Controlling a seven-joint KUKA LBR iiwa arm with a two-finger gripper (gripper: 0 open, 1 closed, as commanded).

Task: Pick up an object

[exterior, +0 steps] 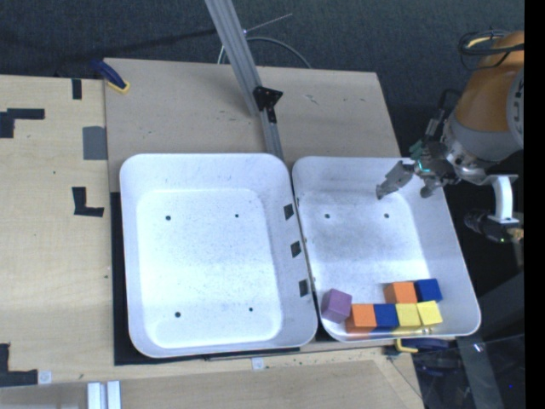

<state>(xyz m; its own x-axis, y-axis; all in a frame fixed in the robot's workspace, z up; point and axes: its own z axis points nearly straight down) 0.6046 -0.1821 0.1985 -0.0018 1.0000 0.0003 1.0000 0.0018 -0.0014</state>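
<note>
The gripper [409, 180] hangs spread apart and holding nothing above the far end of the right bin [443, 228]. The blocks [387, 307] lie packed in its near corner. They look light and stiff; the purple block [337, 303] stands a little apart, so its free sides seem best to pinch.

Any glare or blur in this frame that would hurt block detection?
Camera view: light is even and soft, the bins look bright but not blown out; the blocks are sharp and colours distinct; the pincer is slightly soft; the floor is dark.
</note>
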